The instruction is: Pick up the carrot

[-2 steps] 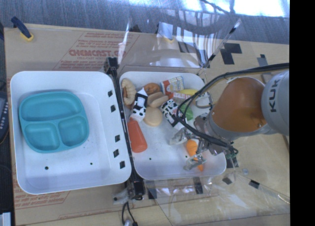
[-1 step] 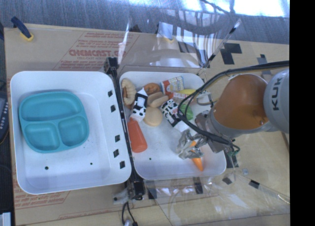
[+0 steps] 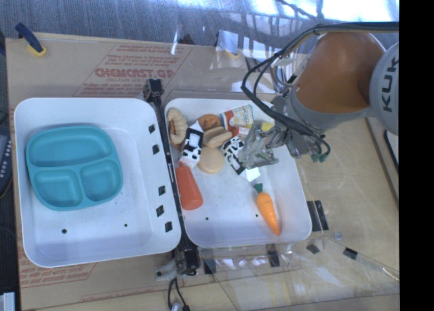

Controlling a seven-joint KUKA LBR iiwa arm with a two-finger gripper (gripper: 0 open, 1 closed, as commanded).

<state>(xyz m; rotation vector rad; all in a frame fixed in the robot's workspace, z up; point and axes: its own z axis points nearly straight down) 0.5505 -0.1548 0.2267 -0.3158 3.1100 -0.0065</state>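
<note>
Near the right bin's (image 3: 291, 232) front rim lies your carrot (image 3: 268, 213), alone and reachable; the gripper (image 3: 261, 154) hovers just behind it, empty — its opening you cannot tell.

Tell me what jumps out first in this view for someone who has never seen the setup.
The big grey and orange arm reaching in from the right, its gripper low over the right bin. Next, the teal divided plate alone in the left bin. Then the carrot lying apart near the right bin's front, away from the toy food pile.
</note>
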